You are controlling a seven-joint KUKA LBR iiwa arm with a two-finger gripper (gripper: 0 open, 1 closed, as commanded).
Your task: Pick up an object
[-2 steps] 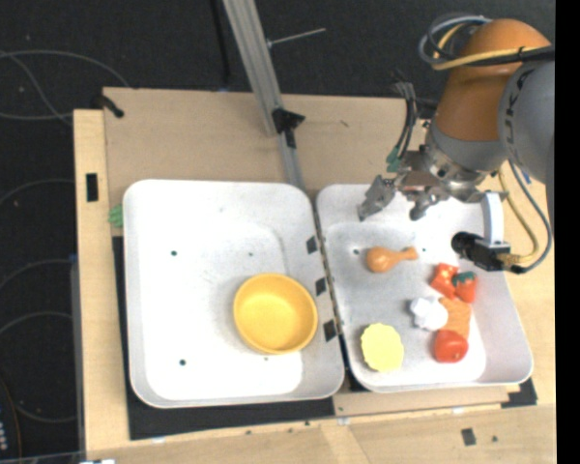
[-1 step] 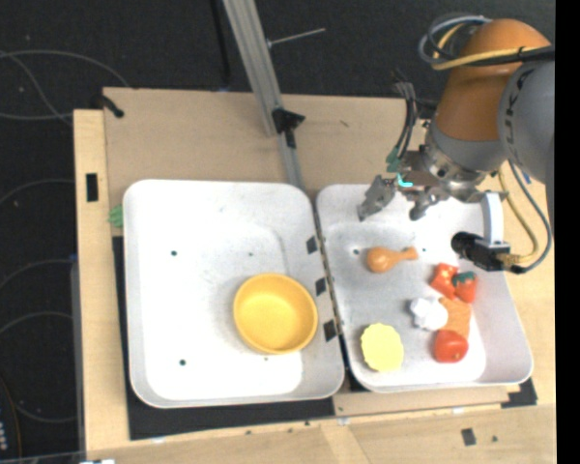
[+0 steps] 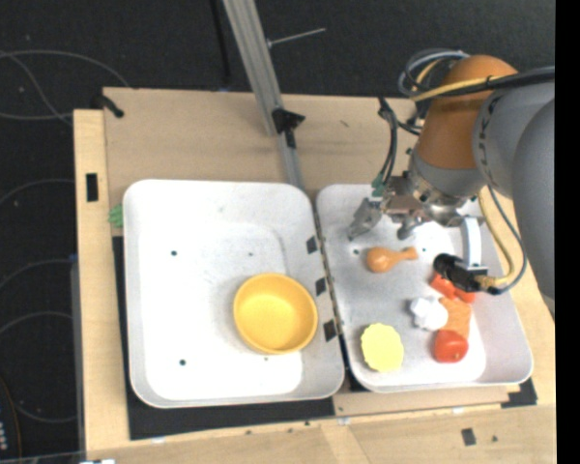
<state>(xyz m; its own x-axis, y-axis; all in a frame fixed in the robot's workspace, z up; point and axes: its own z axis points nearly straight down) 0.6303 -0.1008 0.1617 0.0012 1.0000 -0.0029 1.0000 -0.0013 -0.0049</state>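
A wooden bench bore two shallow white bins side by side. The grey arm reached in over the right bin. The left bin held only a yellow bowl near its inner wall. The gripper hung with its fingers spread and nothing between them, just above a small orange pear-shaped toy. Nearer the front lay a red-orange piece, a yellow disc and a white lump, all apart from the toy.
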